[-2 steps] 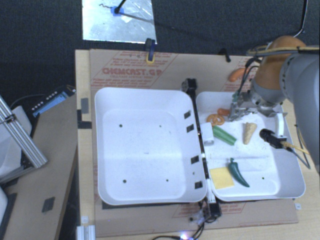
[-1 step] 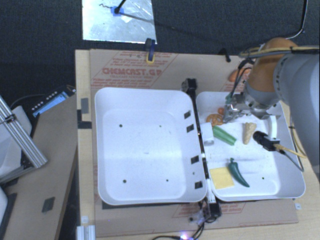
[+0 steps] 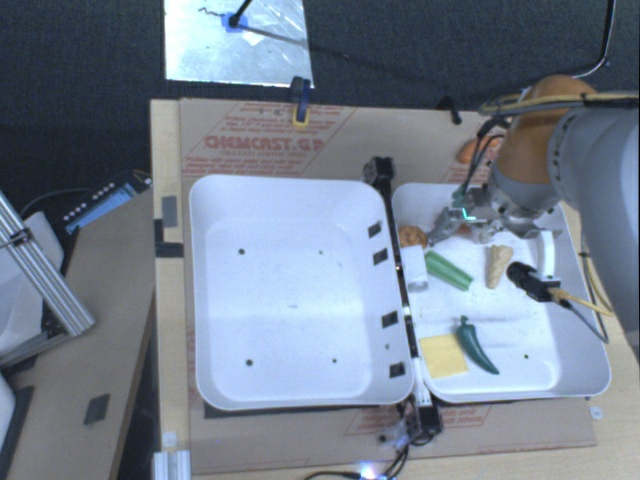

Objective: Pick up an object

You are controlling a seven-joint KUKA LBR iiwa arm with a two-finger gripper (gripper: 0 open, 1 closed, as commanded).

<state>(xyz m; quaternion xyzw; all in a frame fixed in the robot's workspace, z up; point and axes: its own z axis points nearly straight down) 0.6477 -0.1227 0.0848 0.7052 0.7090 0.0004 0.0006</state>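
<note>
The arm reaches in from the right over the right bin. Its gripper hangs low near the bin's upper left part, just beside a small brown piece. I cannot tell how far the jaws are open, or if they hold anything. In the same bin lie a light green stick, a beige cone, a dark green pepper and a yellow square. The left bin stands next to it on the worktop.
</note>
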